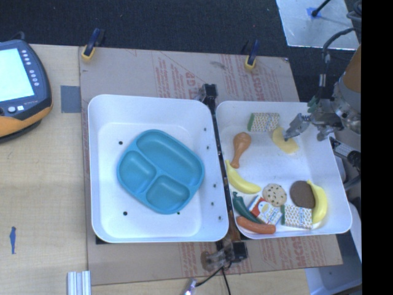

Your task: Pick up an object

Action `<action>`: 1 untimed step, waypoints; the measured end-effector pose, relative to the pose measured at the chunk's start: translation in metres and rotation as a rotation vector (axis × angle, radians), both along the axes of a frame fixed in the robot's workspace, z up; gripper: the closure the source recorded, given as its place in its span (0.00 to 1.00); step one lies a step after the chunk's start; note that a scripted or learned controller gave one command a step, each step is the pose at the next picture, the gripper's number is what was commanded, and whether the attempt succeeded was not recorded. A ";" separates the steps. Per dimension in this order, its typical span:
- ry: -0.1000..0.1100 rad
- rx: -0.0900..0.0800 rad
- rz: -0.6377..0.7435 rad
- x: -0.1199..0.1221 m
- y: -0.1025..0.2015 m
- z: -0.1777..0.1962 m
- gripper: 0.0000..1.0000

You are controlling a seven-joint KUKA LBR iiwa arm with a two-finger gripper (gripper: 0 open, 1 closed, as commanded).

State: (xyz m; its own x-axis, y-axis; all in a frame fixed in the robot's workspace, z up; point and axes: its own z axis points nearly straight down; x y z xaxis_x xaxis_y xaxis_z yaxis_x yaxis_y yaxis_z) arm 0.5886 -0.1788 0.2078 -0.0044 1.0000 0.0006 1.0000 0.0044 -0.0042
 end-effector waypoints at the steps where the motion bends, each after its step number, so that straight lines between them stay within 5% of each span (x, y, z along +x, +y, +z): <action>1: 0.001 -0.001 0.002 0.053 0.078 -0.072 0.00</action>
State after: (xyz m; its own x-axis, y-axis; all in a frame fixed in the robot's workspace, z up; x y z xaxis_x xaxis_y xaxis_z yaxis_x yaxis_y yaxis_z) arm 0.6417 -0.1012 0.1353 -0.0069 1.0000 -0.0002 1.0000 0.0069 -0.0052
